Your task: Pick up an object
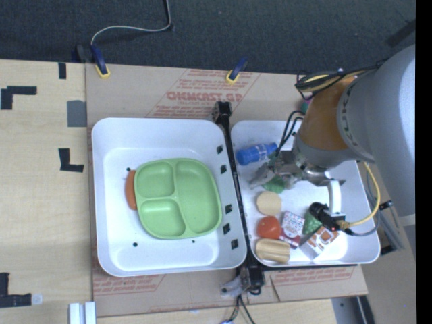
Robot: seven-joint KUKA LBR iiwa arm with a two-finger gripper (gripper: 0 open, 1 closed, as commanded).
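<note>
Hovering low in the right white bin (358, 181), the grey gripper (270, 174), jaw state unclear, is beside a blue-capped bottle (256, 154); cardboard (202, 96) reads "CHEMCAST".

You get even, fairly bright overhead light; both white bins (111, 137) glare slightly, shadows stay soft and short, and the whole view is mildly blurred, most on the arm (378, 113).
</note>
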